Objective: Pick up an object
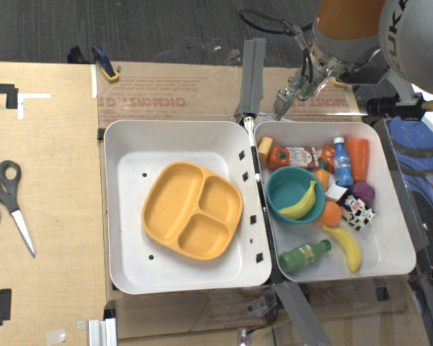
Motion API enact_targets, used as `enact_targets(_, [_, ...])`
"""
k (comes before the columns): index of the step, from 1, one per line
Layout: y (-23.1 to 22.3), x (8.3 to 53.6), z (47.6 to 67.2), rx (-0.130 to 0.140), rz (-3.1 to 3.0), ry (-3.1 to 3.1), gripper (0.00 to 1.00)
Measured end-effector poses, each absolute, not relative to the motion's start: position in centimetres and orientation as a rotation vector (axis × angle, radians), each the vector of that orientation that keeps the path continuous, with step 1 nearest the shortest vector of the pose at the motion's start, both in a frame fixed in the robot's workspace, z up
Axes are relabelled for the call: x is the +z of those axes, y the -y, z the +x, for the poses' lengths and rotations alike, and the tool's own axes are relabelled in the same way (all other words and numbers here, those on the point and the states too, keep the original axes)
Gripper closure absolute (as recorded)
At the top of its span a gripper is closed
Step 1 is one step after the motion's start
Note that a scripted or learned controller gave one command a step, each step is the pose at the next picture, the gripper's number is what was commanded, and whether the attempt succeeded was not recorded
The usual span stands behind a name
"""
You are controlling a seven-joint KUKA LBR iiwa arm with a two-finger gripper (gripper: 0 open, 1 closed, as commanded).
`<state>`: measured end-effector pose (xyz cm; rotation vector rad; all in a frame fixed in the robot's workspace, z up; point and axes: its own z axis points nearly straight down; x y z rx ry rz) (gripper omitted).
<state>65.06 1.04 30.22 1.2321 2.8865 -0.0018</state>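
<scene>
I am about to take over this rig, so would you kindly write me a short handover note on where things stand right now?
Gripper: raised above the far edge of the right bin, holding nothing that I can see.
Right bin: teal bowl with a banana in it, a second banana, green bottle, blue bottle, carrot, other small toys.
Left bin: yellow divided plate.
Done: nothing picked yet.
Left: descend, grasp one object, lift.
</scene>
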Motion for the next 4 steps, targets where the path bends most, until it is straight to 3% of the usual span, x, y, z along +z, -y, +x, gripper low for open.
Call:
enact_targets(1, [9.2,11.4,64.9,-0.002,0.956,-2.987,1.0])
enact_targets(2, [6.9,27.5,64.5,-0.001,1.343,-2.836,1.0])
enact_targets(3, [12.4,9.3,63.2,0.0,0.815,-3.03,1.0])
enact_targets(4, [7.4,27.6,62.3,-0.001,1.059,-2.954,1.0])
